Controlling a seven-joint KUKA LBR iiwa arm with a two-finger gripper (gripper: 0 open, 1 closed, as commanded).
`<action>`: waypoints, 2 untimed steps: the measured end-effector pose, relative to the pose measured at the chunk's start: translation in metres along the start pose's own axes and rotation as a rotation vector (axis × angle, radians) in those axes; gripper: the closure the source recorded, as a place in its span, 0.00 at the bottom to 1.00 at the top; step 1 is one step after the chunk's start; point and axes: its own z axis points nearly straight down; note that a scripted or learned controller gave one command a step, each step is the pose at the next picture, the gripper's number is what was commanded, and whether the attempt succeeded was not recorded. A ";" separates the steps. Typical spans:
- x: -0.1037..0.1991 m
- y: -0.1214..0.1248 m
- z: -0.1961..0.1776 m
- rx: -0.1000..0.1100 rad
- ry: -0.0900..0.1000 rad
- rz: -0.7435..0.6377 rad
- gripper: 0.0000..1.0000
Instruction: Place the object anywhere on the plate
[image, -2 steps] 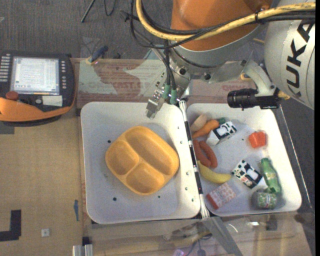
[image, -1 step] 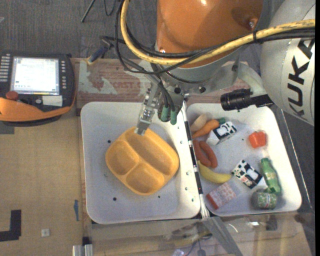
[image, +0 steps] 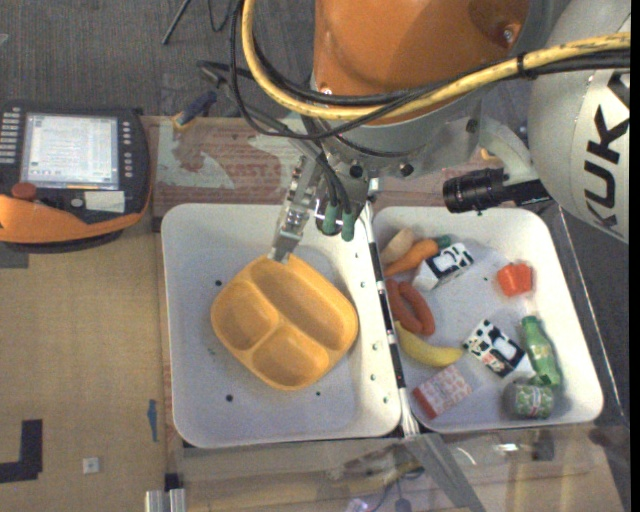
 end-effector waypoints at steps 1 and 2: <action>-0.034 0.008 0.072 0.007 0.005 0.470 1.00; 0.001 -0.038 0.265 0.006 0.005 0.493 1.00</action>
